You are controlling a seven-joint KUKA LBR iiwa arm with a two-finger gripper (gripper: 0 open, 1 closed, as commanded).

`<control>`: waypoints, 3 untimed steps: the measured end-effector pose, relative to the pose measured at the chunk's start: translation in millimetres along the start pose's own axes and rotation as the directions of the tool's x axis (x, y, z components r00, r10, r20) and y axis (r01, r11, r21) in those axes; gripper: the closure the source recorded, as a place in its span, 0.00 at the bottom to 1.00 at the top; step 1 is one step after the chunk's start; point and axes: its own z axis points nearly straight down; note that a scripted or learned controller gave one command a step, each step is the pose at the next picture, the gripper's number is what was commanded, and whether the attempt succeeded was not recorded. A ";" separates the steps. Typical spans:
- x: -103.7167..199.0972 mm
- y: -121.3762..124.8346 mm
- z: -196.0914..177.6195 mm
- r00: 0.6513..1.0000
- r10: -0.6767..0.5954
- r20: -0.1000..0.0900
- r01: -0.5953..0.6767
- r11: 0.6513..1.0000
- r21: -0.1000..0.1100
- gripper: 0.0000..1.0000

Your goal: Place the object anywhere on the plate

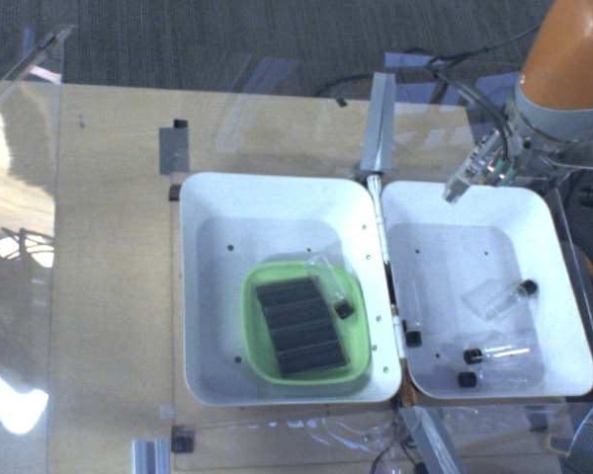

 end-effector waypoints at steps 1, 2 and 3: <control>93.2 16.1 100.2 0.995 -0.098 -0.007 0.098 0.995 0.003 1.00; 92.9 15.9 100.1 0.995 -0.097 -0.006 0.097 0.995 0.002 0.00; 66.2 -59.8 -114.5 0.984 -0.177 0.003 0.177 0.984 0.001 0.00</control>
